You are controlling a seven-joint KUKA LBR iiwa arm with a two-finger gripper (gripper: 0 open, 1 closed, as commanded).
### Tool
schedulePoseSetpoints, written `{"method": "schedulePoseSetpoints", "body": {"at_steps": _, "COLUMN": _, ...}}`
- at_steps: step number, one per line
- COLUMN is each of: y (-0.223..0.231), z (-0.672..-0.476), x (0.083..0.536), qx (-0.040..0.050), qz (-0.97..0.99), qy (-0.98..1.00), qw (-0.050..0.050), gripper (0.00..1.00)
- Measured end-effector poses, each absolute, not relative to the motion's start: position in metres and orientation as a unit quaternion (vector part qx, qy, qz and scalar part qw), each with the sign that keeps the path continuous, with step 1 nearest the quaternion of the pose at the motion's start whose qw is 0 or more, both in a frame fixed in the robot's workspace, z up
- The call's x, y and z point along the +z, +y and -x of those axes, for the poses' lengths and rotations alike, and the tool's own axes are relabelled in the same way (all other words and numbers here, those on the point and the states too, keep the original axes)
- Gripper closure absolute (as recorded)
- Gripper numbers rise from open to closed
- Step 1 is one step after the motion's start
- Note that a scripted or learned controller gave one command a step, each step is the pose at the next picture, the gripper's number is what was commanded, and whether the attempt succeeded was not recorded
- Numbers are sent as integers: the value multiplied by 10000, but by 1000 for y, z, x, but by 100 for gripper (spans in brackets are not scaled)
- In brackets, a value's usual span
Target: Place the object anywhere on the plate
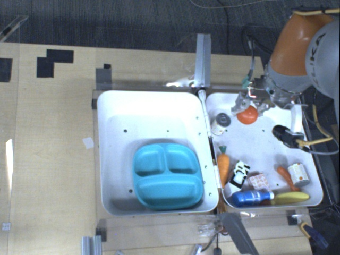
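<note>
Pincer (249, 104) sits low at the right bin's (265, 137) far end, apparently pinching the small orange-red object (247, 115) at its tips, lifted-looking for carrying across to the blue plate (168, 175) in the left bin (122, 126).

It was a robotics lab: a pale desk (48, 142) carried two white bins (109, 121) in metal brackets (203, 57), with black marker patches (53, 61) and loose cable (223, 4).

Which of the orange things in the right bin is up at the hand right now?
The round orange-red object, right under the hand at the bin's far side. The big carrot lies by the divider; the small carrot lies near the front right.
</note>
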State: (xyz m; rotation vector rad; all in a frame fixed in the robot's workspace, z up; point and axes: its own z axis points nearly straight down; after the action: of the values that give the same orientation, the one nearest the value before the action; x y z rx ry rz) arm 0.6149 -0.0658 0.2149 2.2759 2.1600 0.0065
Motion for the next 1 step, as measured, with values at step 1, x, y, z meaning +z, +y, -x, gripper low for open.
{"method": "schedulePoseSetpoints", "body": {"at_steps": 1, "y": -3, "z": -575, "x": 186, "qx": 11, "qz": -6523, "qy": 7580, "qw": 9, "gripper": 100}}
